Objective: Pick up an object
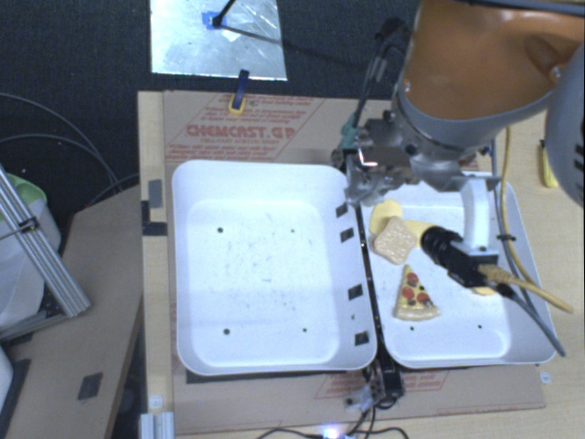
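Note:
The right bin (pixel 457 350) holds a pizza slice toy (pixel 416 296) near its front left. A tan cracker-like square (pixel 395 240) lies further back, against a pale yellow piece (pixel 388 213). Another yellow bit (pixel 485 290) peeks out further right. My gripper (pixel 363 183) hangs low over the right bin's back left corner, close to the wall between the bins and just behind the yellow piece. The wrist hides its tips, and nothing shows between them.
The left bin (pixel 196 355) sits beside the right one on a cardboard sheet (pixel 265 126). A shiny metal plate (pixel 219 26) lies behind the bench. An aluminium frame (pixel 37 245) stands at the far left. The big arm body covers the upper right.

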### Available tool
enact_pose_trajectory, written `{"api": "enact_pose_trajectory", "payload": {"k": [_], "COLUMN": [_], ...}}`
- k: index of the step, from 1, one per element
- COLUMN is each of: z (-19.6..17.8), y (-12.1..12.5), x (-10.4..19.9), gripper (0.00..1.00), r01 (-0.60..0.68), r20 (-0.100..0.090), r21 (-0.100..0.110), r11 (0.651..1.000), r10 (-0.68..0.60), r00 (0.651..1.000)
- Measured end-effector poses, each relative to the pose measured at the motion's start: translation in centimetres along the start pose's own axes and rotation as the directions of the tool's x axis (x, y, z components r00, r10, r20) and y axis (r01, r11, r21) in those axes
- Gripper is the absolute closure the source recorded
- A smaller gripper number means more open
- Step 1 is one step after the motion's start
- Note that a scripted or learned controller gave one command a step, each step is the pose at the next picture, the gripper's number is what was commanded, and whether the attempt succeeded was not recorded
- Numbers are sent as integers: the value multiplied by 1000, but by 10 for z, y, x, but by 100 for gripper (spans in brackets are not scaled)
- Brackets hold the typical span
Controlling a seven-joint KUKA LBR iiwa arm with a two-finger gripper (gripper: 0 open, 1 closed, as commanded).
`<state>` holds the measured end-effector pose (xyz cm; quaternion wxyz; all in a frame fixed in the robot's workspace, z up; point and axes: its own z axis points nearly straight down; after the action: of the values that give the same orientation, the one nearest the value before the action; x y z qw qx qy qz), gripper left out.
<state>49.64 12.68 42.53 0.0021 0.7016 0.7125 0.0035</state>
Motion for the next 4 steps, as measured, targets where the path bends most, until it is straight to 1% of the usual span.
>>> {"api": "enact_pose_trajectory", "payload": {"k": [1,2,3,4], "z": [-11,98,173,112], "y": [1,89,60,-13], "x": [0,3,58,15], "gripper": [100,100,100,100], "r01": [5,-16,-7,-17], "r20": [-1,5,2,0], "r21": [-2,13,15,6], "r11": [1000,1000,1000,1000], "r10": [-5,16,7,17], "r00": [1000,1000,1000,1000]}}
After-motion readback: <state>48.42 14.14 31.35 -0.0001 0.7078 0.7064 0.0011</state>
